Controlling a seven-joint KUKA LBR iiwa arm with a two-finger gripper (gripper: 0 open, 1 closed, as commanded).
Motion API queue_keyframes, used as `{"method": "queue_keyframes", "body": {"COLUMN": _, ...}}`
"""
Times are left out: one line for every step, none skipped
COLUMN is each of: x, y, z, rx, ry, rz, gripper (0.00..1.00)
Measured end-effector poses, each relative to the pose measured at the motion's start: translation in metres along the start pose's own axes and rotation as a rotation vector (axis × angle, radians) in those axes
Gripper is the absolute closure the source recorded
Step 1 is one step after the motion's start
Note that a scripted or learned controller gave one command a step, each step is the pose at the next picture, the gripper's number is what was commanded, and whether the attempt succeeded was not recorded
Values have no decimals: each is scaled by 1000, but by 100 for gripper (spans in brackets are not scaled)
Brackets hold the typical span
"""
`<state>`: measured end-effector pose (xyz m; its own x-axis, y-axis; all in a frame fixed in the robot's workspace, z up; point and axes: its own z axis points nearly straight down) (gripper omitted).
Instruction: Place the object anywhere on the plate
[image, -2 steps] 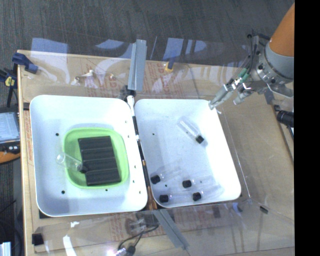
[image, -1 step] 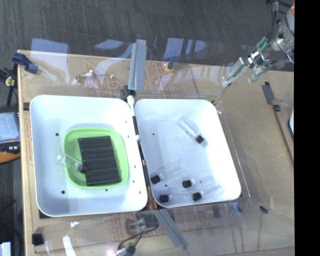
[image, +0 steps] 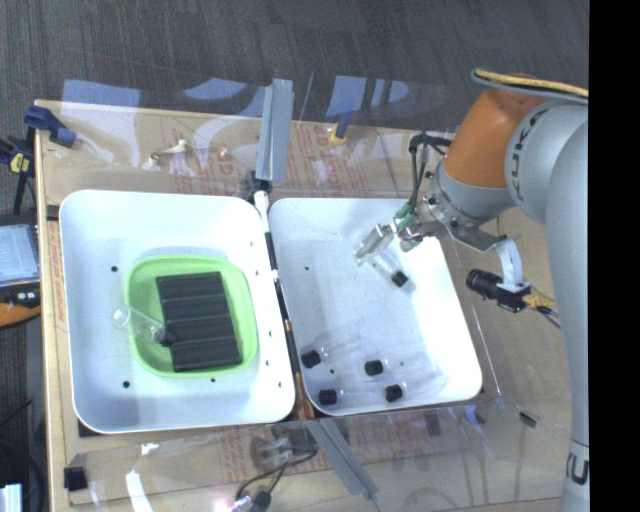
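A green plate (image: 140, 285) lies in the left bin (image: 80, 230) with a dark ridged block (image: 200, 320) on it. A clear object with a black cap (image: 150, 327) rests on the plate's left part, against the block. In the right bin (image: 320, 240), my gripper (image: 378, 245) hangs low over the upper middle of the floor. A small clear piece with a black end (image: 399, 279) lies just below and to the right of it; I cannot tell whether the two touch.
Several clear pieces with black caps (image: 373, 368) lie scattered along the right bin's front. A metal divider bar (image: 272, 130) stands behind the seam between the bins. The arm's orange band (image: 490, 140) and a cable (image: 500, 285) overhang the right bin's right rim.
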<state>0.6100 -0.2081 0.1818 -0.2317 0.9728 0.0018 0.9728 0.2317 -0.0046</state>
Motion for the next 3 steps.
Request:
{"method": "queue_keyframes", "body": {"x": -1, "y": -8, "z": -144, "rx": -5, "ry": -4, "rz": -57, "gripper": 0}}
{"method": "queue_keyframes", "body": {"x": -3, "y": 1, "z": -245, "rx": -6, "ry": -3, "rz": -114, "gripper": 0}}
{"method": "queue_keyframes", "body": {"x": -4, "y": 33, "z": -60, "rx": -1, "ry": -1, "rz": -165, "gripper": 0}}
